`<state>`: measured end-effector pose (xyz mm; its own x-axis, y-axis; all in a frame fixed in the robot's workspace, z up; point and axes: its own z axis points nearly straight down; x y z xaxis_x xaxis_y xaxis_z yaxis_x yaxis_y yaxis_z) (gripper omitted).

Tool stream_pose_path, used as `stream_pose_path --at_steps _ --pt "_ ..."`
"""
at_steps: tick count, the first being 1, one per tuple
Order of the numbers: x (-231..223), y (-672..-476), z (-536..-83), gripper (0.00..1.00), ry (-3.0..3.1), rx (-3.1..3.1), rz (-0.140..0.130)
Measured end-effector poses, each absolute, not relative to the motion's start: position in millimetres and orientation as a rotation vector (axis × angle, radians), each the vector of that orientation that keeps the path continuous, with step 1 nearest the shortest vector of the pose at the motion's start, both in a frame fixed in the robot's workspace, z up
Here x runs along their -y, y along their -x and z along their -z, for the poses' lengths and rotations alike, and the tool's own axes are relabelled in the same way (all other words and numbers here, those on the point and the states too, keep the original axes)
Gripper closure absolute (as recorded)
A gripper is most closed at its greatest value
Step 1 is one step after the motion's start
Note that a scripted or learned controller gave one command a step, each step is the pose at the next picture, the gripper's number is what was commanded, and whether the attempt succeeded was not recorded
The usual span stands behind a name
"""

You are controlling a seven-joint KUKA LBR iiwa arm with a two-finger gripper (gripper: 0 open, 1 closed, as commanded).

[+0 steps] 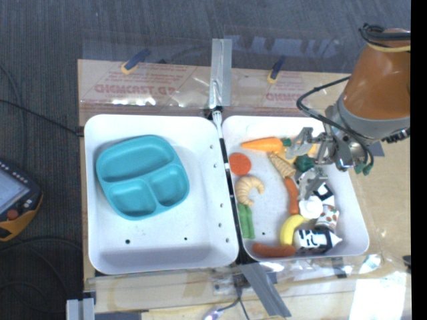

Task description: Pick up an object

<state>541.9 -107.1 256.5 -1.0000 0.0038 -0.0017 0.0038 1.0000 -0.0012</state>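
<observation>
The right bin holds several toy foods: an orange carrot, a red-orange disc, a tan croissant, a green stick, a yellow banana, a red sausage, a waffle cone and black-and-white pieces. My gripper hangs low over the upper right of this bin, just right of the cone and above a thin orange-red piece. A small green item lies right by the gripper; whether they touch is unclear.
The left bin carries a blue divided plate. A metal post rises between the bins at the back. A handheld pendant lies at the far left, off the bench. The arm's orange band looms over the back right.
</observation>
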Motion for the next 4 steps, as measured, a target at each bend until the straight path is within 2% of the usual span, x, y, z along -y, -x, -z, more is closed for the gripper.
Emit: stream_pose_path --at_steps 1,2,3,4 --pt "127 -511.7 -113 0.00 -0.214 -3.136 0.000" --pt "131 -534.5 -90 0.00 -0.199 -3.129 0.003" --pt "133 -554.0 -90 0.00 -0.185 -3.127 0.005" --pt "156 -616.0 -90 0.00 -0.148 -3.123 0.006"
